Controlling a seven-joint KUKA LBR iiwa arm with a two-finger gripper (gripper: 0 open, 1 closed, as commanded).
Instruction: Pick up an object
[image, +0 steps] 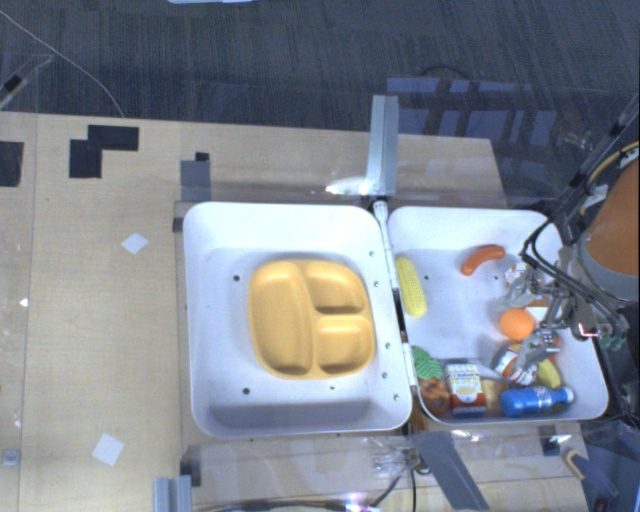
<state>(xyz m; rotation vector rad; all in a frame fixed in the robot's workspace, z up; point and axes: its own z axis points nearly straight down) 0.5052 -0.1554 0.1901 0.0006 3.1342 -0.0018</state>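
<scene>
While poised at lower right of frame over right bin (440, 235), tool (530, 325) released, straddling orange ball (516, 324) without gripping. Likely failure: ball rolling off fingertips, or snagging neighbouring blue bottle (535, 401) in crowded corner.

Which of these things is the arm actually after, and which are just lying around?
In play, by the gripper in the right bin:
orange ball
sausage
corn cob
blue bottle
juice carton

Just lying about:
yellow tray
left bin
</scene>
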